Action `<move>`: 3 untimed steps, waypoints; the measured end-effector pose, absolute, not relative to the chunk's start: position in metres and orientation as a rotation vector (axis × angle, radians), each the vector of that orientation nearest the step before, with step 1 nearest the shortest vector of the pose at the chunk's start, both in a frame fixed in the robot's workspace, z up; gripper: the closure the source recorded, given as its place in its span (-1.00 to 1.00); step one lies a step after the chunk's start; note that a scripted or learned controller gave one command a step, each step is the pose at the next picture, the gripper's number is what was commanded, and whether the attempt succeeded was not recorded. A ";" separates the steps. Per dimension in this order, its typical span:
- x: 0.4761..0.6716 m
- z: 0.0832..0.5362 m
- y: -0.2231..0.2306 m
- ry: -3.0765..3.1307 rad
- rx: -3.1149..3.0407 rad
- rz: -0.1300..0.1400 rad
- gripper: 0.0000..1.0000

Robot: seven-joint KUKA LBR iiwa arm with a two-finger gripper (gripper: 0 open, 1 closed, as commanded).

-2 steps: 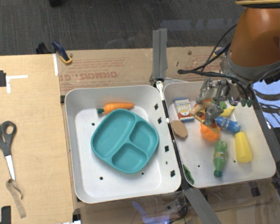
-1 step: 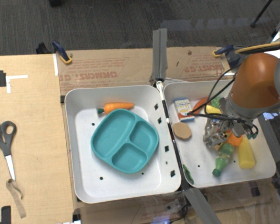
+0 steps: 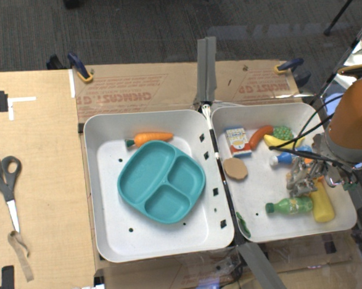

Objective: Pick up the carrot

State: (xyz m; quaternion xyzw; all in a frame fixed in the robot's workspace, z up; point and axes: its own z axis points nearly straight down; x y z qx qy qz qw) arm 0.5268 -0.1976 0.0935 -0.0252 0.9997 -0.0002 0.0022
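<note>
The smooth, tapered orange carrot (image 3: 152,138) is lying in the left white bin (image 3: 104,195) just behind the teal plastic plate (image 3: 162,181), while the metal gripper (image 3: 302,180) is hovering over the right bin.

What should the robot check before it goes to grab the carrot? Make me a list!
1. Carrot in plain sight, in the left bin: ok.
2. Top of the carrot uncovered: ok.
3. Room around it: not ok, it lies close beside the teal plate and near the bin's far wall.
4. Gripper over the carrot: not ok, it hangs over the right bin, by the green bottle.
5. Gripper free of toys: cannot tell.
</note>
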 end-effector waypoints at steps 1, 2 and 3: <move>0.533 0.093 -0.199 3.122 0.304 0.000 1.00; 0.478 0.092 -0.191 3.126 0.302 0.000 1.00; 0.478 0.092 -0.202 2.956 1.059 0.000 1.00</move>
